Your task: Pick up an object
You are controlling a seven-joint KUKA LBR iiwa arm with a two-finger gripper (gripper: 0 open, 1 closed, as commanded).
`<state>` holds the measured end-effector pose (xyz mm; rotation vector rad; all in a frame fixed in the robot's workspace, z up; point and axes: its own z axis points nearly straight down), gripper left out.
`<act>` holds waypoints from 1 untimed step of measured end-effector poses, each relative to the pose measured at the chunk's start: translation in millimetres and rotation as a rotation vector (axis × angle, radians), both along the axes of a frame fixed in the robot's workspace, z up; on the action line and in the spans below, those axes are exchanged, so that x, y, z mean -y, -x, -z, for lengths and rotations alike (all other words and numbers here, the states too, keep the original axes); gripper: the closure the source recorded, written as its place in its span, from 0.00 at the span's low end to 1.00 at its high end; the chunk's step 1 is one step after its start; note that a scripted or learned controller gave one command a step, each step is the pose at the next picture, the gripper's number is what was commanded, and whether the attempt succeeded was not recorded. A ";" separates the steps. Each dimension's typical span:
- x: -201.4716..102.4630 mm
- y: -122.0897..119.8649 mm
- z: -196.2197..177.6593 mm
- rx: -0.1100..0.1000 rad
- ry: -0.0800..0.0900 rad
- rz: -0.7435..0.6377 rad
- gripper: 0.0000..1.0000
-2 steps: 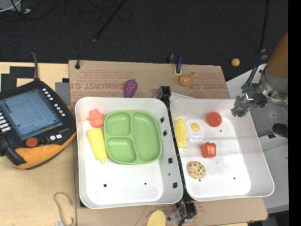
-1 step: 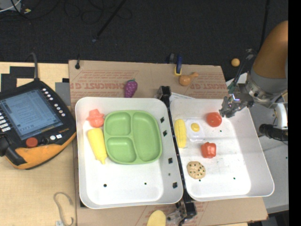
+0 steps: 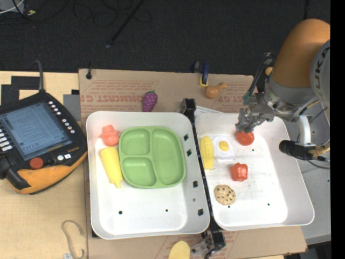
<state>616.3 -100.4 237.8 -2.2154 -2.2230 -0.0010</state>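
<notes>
Directly beneath the claw point(image 3: 247, 127) sits a small red tomato point(image 3: 245, 138), resting on the floor of the right bin point(image 3: 291, 198) near its far edge. The claw hangs right over the tomato's top, seemingly lined up for a straight drop onto it; whether it touches the fruit, and how the claw is set, I cannot tell from this angle.

Just below the claw and slightly left lies a red pepper-like piece point(image 3: 239, 171), and farther below that a speckled cookie point(image 3: 225, 195). To the claw's left, a fried egg on a white slab point(image 3: 223, 146) lies just beside a corn cob point(image 3: 206, 152) at the bin's left wall. These lie apart from the tomato, so a descent there should not disturb them.

Farther left, the left bin point(image 3: 140, 220) holds a green divided plate point(image 3: 151, 158), a yellow corn-shaped toy point(image 3: 111, 166) and a pink toy point(image 3: 109, 136) beside it. Beyond the bins, on the table, rest a purple grape bunch point(image 3: 150, 100), a small orange duck-like toy point(image 3: 215, 90) and a teach pendant point(image 3: 38, 139).
</notes>
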 end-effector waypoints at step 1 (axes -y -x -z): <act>-56.0 0.5 12.7 -0.002 0.001 0.000 1.00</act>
